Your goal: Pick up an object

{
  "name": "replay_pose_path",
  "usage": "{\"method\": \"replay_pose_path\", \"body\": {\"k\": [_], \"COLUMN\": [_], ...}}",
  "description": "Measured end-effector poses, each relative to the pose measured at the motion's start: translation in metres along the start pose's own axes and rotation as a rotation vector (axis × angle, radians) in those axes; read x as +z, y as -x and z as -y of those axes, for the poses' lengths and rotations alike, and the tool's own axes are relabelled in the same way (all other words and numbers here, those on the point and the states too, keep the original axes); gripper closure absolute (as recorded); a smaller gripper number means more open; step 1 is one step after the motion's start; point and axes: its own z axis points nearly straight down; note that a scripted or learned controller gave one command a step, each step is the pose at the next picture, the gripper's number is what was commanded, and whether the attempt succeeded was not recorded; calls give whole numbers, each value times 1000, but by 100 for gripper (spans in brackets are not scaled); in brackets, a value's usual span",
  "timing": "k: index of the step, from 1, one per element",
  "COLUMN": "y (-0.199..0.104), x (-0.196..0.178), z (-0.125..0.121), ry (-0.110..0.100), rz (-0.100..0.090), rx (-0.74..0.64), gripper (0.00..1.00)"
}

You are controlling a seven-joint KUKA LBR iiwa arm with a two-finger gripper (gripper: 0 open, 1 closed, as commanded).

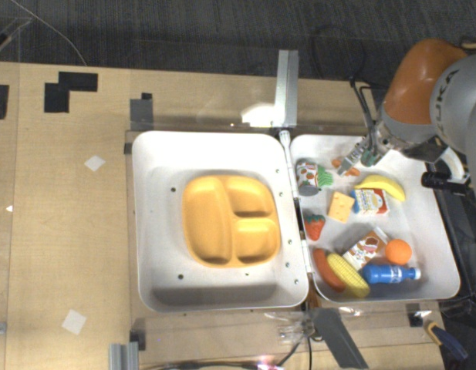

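Observation:
My gripper (362, 157) hangs over the back of the right bin (446, 241), below the grey wrist and its orange band (420, 83). A small orange carrot-like toy (346, 166) lies right at its tip; whether the two touch is unclear. Close by are a small printed can (306, 174), a banana (381, 185), a cheese wedge (340, 206) and a small carton (371, 201). Nearer the front lie a strawberry (315, 226), an orange (398, 251), a blue bottle (389, 274), a corn cob (348, 275) and another carton (362, 248).
The left bin (156, 206) holds a yellow divided tray (230, 220). A metal post (287, 91) stands behind the wall between the two bins. Black cables run along the right side of the bench.

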Motion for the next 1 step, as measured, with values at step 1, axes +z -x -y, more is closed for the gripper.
{"method": "replay_pose_path", "body": {"k": [1], "y": [-90], "x": [-79], "z": [-36], "ry": [-20], "rz": [-25], "rx": [399], "gripper": [100]}}
